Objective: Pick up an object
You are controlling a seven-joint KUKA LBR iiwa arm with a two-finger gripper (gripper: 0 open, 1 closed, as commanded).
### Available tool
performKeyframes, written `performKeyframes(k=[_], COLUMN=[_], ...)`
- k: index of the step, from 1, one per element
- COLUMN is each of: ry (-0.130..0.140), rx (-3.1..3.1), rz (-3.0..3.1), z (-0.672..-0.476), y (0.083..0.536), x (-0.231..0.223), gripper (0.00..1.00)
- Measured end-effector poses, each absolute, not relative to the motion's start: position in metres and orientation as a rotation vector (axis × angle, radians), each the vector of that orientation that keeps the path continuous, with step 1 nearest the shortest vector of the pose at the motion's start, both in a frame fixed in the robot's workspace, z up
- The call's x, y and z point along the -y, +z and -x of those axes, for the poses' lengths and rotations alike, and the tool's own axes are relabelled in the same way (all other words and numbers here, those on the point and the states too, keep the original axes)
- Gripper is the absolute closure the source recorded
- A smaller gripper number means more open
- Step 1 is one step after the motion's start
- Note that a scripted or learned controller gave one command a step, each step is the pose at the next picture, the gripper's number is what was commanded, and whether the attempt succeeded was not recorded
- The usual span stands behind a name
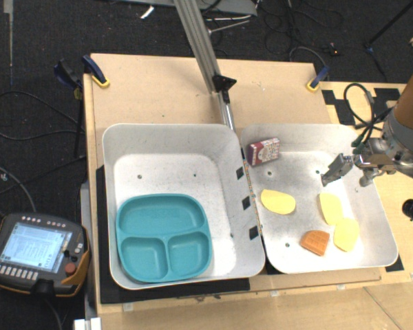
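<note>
Two white bins side by side on the bench, centre of frame. Left bin [124, 143] carries a teal tray [164, 237], three compartments, lying in its lower half and taking no part here.

Right bin [296, 139] holds the loose pickables, spread out flat with gaps between most of them, which suits a top-down grab. Carton [263, 151] lies on its side at the bin's upper left, near the divider. Yellow oval [278, 202] sits mid-bin, apart from everything. Toward the lower right: yellow slice [329, 207], second slice [346, 234] touching or nearly touching it, orange block [315, 242] just beside.

Gripper [350, 172] reaches in from the right edge, poised over the bin's right side, above and right of the yellow slice. Jaws stand apart, nothing between them. No object lifted yet.

Judgement: spread fingers over the slices suggest a descent onto that cluster; crowding there could spoil the grip. The lone oval looks the cleaner target.
</note>
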State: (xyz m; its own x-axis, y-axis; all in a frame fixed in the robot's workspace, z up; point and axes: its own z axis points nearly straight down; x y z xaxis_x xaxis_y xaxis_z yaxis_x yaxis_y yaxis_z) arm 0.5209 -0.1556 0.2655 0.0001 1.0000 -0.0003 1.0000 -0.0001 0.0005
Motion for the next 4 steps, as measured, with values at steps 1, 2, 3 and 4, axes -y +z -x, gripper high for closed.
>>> performKeyframes(k=[1, 2, 3, 4], ry=[0.001, 0.000, 0.001, 0.004], rx=[-2.235, -2.223, -2.211, -2.214], rz=[-2.214, -2.218, -2.224, -2.218], z=[-0.512, -0.513, -0.494, -0.495], y=[0.241, 0.252, 0.286, 0.348], x=[0.049, 0.054, 0.111, 0.134], gripper=[0.00, 1.00, 1.00, 1.00])
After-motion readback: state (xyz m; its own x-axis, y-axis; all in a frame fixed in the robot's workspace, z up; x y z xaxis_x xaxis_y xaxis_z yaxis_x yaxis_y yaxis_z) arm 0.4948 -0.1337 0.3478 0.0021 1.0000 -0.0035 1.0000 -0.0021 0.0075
